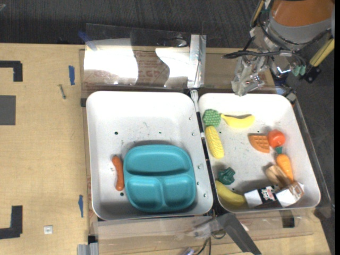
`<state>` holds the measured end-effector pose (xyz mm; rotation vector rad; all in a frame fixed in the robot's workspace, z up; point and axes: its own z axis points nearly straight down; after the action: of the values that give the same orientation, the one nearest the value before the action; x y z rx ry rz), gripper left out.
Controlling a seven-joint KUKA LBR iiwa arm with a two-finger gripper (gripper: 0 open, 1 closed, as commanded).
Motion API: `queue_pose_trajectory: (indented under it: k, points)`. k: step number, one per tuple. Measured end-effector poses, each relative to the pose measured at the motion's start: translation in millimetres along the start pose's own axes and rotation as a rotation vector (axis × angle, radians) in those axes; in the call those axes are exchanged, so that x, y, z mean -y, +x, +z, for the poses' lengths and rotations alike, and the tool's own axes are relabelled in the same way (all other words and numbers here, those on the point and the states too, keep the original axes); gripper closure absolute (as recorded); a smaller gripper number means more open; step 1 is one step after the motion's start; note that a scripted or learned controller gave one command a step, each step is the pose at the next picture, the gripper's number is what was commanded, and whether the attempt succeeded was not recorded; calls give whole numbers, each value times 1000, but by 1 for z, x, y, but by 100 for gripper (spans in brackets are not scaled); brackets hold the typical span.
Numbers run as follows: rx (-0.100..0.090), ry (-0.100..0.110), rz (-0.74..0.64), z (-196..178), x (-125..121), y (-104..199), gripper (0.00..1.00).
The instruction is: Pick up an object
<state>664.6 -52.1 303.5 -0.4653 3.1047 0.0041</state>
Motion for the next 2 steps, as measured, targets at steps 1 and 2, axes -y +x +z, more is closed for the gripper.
queue_pose_trajectory:
  k: [1,2]
  points:
    - [1,1,-147,33,-47,-13,100]
    - [13,7,-51,-39,-29,22,100]
